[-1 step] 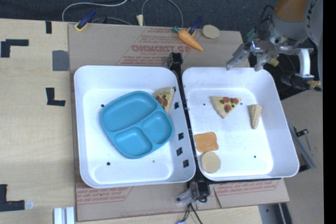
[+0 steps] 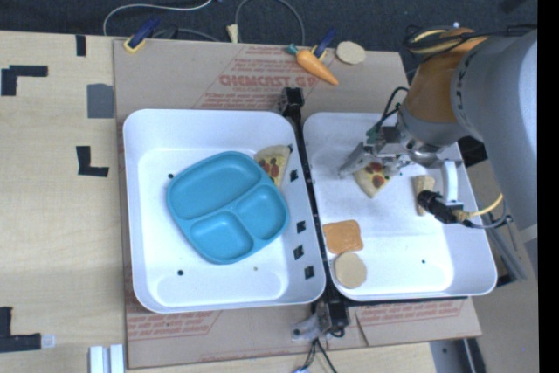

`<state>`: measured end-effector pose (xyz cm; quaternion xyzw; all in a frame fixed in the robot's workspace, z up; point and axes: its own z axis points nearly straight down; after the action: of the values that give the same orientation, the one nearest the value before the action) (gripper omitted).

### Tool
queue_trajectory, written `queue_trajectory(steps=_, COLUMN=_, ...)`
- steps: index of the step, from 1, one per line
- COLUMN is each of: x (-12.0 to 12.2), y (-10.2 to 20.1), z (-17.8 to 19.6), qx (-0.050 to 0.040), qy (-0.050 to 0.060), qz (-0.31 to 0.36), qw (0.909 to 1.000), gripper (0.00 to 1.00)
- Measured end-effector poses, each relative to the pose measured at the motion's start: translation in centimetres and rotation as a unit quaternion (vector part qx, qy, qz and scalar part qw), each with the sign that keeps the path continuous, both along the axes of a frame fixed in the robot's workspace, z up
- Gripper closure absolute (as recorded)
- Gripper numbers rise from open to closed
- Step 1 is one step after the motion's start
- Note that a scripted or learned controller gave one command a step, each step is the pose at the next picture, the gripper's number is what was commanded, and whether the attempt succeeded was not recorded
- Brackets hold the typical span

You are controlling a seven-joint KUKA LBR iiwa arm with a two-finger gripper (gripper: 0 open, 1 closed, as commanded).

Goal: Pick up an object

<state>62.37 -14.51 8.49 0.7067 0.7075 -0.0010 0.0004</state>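
Reaching in from the right, the grey arm (image 2: pixel 489 92) is lowered into the right bin (image 2: pixel 410 271), where its hand (image 2: pixel 377 160) is placed directly over a pizza slice (image 2: pixel 374 181) lying in the upper middle of that bin. The slice is seen just beneath the hand and touching it, but whether it is gripped cannot be told. Nearer the bin's front, a toast slice (image 2: pixel 342 235) and a round biscuit (image 2: pixel 351 271) are found side by side, well apart from the hand. A blue divided plate (image 2: pixel 227 205) is held in the left bin (image 2: pixel 148 188), with a second pizza slice (image 2: pixel 274 161) beside it. A carrot (image 2: pixel 315 65) is left on the table beyond the bins.
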Motion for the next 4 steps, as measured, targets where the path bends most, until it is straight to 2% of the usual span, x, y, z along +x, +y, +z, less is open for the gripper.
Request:
queue_trajectory(steps=1, x=0.6, y=-0.2, z=2.2, qx=-0.0023, qy=-0.008, qz=0.0, qw=1.0, gripper=1.0)
queue_trajectory(steps=2, x=0.5, y=-0.2, z=2.0, qx=-0.002, qy=-0.006, qz=0.0, qw=1.0, gripper=0.0)
queue_trajectory(steps=3, x=3.2, y=-0.1, z=0.5, qx=-0.0021, qy=-0.003, qz=0.0, qw=1.0, gripper=0.0)
queue_trajectory(steps=4, x=4.9, y=0.7, z=0.7, qx=-0.0043, qy=-0.008, qz=0.0, qw=1.0, gripper=0.0)
